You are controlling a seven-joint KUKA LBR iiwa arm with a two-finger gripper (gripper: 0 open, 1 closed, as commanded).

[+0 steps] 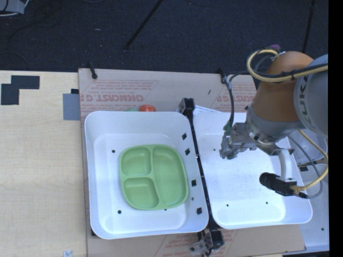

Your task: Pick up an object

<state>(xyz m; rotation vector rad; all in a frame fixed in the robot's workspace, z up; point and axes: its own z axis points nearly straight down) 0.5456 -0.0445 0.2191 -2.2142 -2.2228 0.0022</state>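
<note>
A light green divided plate (153, 176) with three compartments lies flat in the left white bin (102, 143). My gripper (229, 149) hangs over the upper middle of the right white bin (257, 213), well to the right of the plate and across the divider from it. The grey arm with its orange band comes in from the right and covers the bin's upper right part. I see nothing between the fingers.
A small red and green object (143, 109) sits on the cardboard just behind the left bin's far rim. A black clamp bar (194, 165) runs between the two bins. Cables and a black fitting (278, 183) hang from the arm over the right bin.
</note>
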